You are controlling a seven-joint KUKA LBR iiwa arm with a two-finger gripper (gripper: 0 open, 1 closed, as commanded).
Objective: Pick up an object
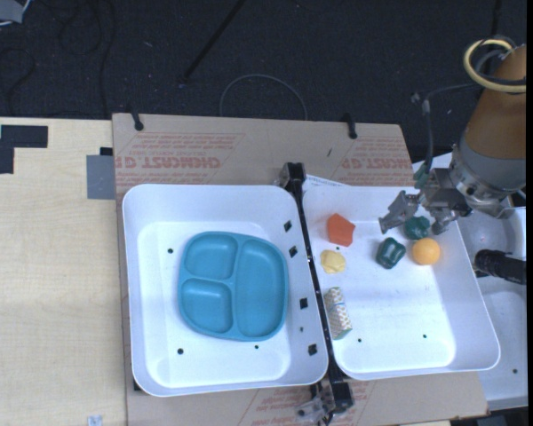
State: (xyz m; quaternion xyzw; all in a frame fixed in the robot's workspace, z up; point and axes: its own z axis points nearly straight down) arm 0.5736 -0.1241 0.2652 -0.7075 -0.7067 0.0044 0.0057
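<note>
Right bin: gripper spread open, empty, over teal ball; descend centred, avoiding orange ball.

Dark carpet floor — loose cables; pale wooden bench

Two white bins — one blue plate — five small objects.
</note>
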